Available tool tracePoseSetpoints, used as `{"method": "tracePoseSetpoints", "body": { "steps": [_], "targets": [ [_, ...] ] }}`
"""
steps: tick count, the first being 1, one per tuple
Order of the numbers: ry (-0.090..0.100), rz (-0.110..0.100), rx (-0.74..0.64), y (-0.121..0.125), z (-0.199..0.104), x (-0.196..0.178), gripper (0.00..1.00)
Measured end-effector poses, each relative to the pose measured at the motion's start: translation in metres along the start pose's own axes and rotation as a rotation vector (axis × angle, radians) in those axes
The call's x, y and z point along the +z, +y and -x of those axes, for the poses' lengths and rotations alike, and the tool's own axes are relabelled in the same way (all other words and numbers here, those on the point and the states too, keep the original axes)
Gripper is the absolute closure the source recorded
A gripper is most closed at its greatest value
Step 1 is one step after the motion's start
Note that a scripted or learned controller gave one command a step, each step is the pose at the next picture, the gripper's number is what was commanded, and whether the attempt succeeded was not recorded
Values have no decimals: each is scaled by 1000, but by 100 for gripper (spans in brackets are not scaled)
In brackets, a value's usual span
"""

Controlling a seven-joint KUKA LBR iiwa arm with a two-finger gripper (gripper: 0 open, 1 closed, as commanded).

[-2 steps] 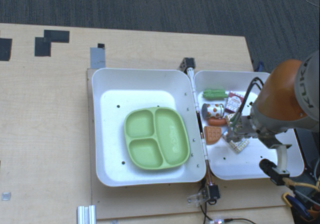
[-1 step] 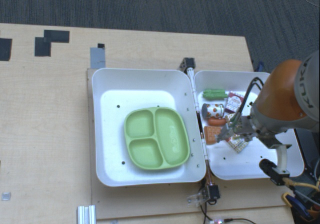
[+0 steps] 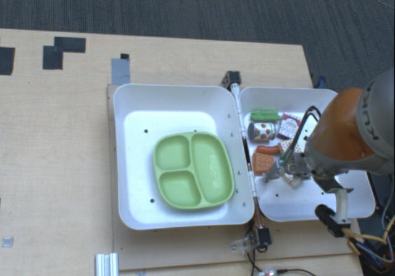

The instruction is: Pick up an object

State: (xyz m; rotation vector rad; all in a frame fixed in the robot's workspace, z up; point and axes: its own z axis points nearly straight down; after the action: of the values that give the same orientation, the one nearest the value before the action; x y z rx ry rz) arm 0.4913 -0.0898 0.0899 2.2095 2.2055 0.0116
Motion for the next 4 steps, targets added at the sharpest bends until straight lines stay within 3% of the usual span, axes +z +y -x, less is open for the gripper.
{"method": "tracePoseSetpoints", "body": {
  "steps": [4],
  "targets": [
    [1, 0, 0, 0, 0, 0, 0]
  ]
}}
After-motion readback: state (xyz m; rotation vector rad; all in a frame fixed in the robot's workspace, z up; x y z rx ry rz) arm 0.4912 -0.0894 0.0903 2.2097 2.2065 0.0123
